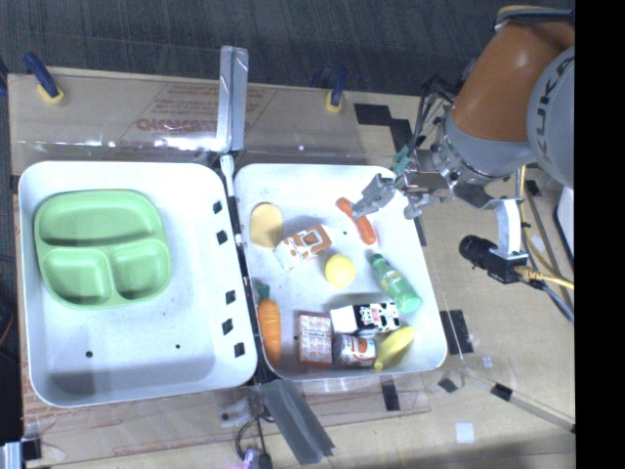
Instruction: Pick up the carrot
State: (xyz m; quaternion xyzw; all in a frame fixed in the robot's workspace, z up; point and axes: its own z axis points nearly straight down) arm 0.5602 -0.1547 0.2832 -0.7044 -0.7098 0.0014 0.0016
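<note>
Tapered and matte orange, the carrot [270, 326] lies against the right bin's [293, 178] smooth left wall while the metal gripper [374, 195], fingers spread and empty, hovers well apart.

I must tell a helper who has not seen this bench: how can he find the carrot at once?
Look in the right-hand shallow white bin, along its left wall near the front corner. There lies the long orange carrot with a green top, beside a flat red-and-white patterned packet. It is bigger than the small orange-red sausage-shaped toy at the back.
</note>
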